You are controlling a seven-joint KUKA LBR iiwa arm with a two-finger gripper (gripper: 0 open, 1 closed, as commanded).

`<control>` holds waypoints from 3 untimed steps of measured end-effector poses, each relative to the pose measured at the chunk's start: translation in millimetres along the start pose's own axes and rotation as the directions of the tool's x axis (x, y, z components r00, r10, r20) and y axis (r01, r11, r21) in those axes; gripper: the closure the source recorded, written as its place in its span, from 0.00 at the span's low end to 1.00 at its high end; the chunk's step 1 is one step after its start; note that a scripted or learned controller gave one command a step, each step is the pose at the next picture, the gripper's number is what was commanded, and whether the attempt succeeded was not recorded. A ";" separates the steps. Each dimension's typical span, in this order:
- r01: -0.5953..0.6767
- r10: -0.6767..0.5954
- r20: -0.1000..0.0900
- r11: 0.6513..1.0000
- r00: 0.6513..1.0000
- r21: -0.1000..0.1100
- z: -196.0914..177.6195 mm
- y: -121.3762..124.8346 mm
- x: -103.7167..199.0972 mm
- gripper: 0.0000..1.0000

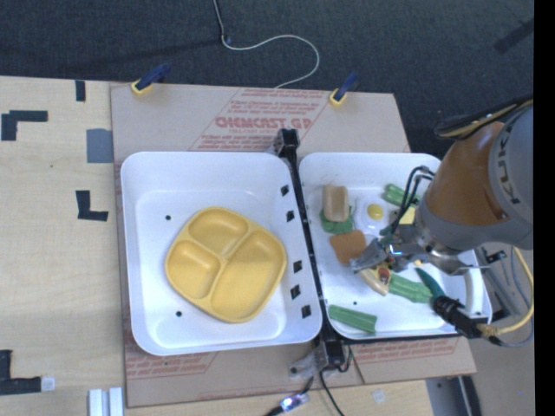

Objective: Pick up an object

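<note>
- Nearest the camera, against the front wall of the right-hand shallow white bin (451, 323), lies a flat green oblong piece (353, 318), on its side, well in front of my gripper.
- Just behind that, a longer green stick-like piece (410, 289) lies in the right bin, close to a small yellow-and-red wedge (378, 277) that sits directly under my gripper.
- My two-finger gripper (384, 254) hangs low over the middle of the right bin; whether its tips are apart or together I cannot tell, and I see nothing clamped between them.
- Just beside my gripper, toward the left bin, sits a brown rounded lump (347, 246).
- Farther back in the right bin, a tan block (336, 202) rests on a green flat piece (336, 226), with a small yellow disc on white (374, 212) beside them.
- Across the divider from the right bin, the left-hand shallow white bin (143, 258) holds a yellow plastic sectioned plate (225, 263), lying flat.
</note>
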State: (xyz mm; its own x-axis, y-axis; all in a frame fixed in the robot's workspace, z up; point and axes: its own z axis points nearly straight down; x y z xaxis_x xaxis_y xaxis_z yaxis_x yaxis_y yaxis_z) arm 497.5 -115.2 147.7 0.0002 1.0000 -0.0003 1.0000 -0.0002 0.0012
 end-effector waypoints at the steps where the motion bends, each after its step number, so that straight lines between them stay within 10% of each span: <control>1: 0.001 -0.001 0.001 1.000 1.000 -0.001 -42.5 0.9 -3.8 1.00; 3: 0.007 -0.007 -0.002 1.000 1.000 0.004 -67.1 24.4 45.1 1.00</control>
State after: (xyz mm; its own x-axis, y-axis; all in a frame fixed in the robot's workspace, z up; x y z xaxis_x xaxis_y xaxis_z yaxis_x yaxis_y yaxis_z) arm 521.8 -70.1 214.8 -0.0063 1.0000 0.0017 1.0000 0.0063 -0.0024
